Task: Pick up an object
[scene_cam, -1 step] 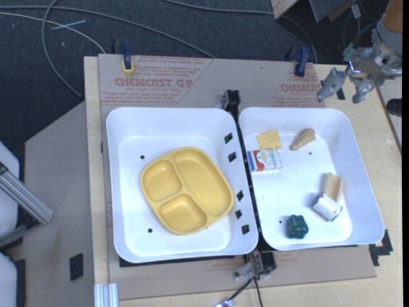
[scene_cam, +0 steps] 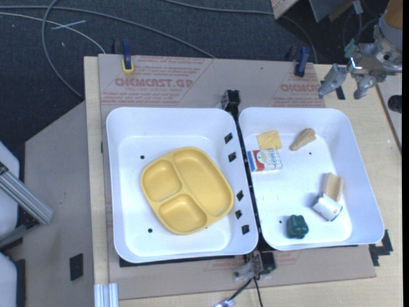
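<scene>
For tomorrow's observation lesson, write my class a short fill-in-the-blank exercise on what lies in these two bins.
1. The yellow divided tray lies in the ____ bin.
2. The tray has ____ compartments.
3. The small dark green object lies in the ____ bin.
4. The gripper hangs outside the bins, beyond the right bin's ____ corner.

Missing words: left; three; right; far right

Glossy yellow plastic tray (scene_cam: 186, 189), smooth white plastic bins (scene_cam: 121, 171), matt cardboard sheet (scene_cam: 160, 78)
</scene>
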Controlling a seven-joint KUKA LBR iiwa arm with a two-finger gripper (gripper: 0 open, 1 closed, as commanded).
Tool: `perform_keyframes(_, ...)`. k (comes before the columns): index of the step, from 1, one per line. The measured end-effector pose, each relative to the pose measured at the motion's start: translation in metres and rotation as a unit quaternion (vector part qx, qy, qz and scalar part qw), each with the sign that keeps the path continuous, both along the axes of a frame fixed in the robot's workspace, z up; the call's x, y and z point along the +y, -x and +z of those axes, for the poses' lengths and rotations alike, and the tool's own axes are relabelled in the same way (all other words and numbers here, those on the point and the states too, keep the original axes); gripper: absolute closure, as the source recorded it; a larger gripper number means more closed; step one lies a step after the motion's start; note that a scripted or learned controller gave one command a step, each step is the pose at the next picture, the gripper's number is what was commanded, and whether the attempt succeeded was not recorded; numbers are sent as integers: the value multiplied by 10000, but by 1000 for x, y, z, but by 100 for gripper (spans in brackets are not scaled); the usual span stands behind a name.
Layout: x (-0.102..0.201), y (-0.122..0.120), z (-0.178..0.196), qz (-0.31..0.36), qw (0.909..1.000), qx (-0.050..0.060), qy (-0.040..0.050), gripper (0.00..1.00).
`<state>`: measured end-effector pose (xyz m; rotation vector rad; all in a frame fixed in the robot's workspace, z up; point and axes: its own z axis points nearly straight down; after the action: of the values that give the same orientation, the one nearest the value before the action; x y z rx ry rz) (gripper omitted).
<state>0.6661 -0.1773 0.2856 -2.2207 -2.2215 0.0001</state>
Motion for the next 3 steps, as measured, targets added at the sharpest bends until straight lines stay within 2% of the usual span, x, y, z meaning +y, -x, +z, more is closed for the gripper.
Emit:
perform_keyframes(1,9,6,-52,2,10000,30,-8,0)
perform_keyframes(3,21,3,-141,2,10000,31,-8,0)
